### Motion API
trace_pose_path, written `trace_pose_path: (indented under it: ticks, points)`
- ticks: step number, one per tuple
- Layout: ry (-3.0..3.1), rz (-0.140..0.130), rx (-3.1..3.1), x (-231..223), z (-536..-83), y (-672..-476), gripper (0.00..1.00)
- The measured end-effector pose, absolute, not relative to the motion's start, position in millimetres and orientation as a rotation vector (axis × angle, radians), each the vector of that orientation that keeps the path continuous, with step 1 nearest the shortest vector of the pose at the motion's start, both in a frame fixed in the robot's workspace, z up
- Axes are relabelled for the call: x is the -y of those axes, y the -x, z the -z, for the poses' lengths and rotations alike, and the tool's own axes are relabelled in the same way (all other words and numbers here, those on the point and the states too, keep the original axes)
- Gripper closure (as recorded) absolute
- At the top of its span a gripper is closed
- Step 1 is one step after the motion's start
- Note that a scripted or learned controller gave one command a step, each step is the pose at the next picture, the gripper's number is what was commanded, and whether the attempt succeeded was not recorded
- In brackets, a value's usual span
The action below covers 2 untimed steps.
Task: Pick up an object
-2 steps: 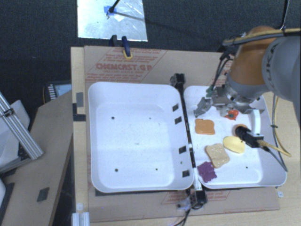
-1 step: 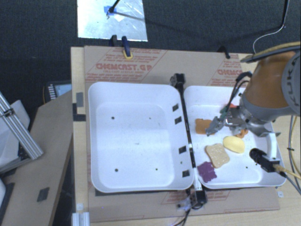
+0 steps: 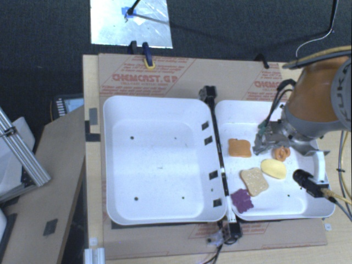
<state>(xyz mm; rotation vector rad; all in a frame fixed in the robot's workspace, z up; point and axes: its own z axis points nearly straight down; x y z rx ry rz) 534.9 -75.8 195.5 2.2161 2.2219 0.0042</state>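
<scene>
Nearest you, the purple piece [image 3: 241, 201] sits at the right bin [image 3: 286, 210] front-left corner. The arm [image 3: 319, 95] bends in from the right, gripper [image 3: 265, 138] low beside the orange slab [image 3: 239, 148]; beyond, bread slice [image 3: 254, 181], yellow lump [image 3: 274, 169].

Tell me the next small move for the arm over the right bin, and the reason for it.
Probably a short drop straight down. The hand hangs in the right bin, between the orange square piece and the small orange-brown piece, apparently just above the floor. The small piece lies closest, so lowering there seems the likeliest way to a grasp.
</scene>
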Motion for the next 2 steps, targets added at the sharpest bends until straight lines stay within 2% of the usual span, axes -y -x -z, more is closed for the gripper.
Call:
trace_pose_path:
  ticks: [1,2]
  points:
    - [-2.203,-0.016,-2.229,11,-293,-551.8,1.00]
    - [-2.208,-0.009,-2.233,-65,-336,-512.1,1.00]
